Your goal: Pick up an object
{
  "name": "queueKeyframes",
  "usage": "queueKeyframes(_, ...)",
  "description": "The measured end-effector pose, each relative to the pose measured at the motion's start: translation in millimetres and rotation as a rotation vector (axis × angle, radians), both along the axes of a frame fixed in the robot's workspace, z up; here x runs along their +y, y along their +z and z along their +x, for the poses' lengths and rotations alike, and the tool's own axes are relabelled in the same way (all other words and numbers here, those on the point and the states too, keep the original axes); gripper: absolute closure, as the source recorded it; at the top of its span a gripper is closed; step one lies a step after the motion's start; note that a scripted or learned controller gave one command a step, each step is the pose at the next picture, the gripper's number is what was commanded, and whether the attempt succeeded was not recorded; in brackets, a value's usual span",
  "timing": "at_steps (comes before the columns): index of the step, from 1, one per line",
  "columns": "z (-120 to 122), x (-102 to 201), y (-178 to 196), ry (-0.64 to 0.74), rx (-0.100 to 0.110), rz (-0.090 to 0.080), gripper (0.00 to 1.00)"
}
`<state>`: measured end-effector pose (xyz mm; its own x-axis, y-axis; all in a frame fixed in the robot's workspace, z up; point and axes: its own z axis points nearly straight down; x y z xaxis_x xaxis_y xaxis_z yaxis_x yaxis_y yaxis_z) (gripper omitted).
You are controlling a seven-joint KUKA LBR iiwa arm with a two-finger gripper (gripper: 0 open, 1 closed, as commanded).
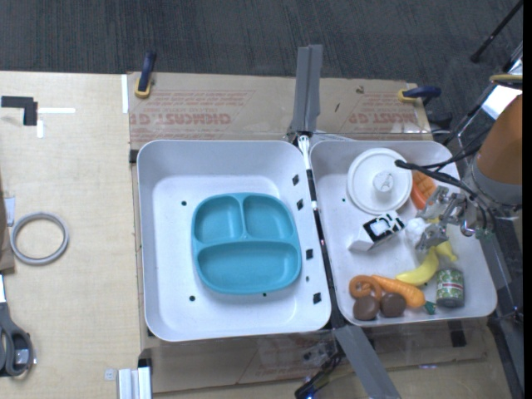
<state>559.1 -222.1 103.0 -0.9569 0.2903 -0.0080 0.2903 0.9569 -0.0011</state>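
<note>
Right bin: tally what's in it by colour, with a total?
White: 1, round lid
Black and white: 1, small block
Orange: 2, carrot, orange piece
Yellow: 1, banana
Brown: 2, round lumps
Green: 1, can
Total: 8

I see dark carpet floor beyond my pale wooden bench, cardboard sheet under clamps.

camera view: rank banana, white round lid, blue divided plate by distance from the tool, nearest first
Tool is low over the right bin's right side.
1. Banana: right bin, just below the tool in the view.
2. White round lid: right bin's upper part, up and left of the tool.
3. Blue divided plate: left bin, well to the left.
</note>
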Motion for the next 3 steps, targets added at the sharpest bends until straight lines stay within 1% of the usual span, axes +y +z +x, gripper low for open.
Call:
queueKeyframes(1,0,0,0,0.0,0.0,0.0,0.0)
queueKeyframes(2,1,0,10,0.001,-0.004,-0.002,1.0)
queueKeyframes(3,1,0,10,0.001,-0.004,-0.002,0.0)
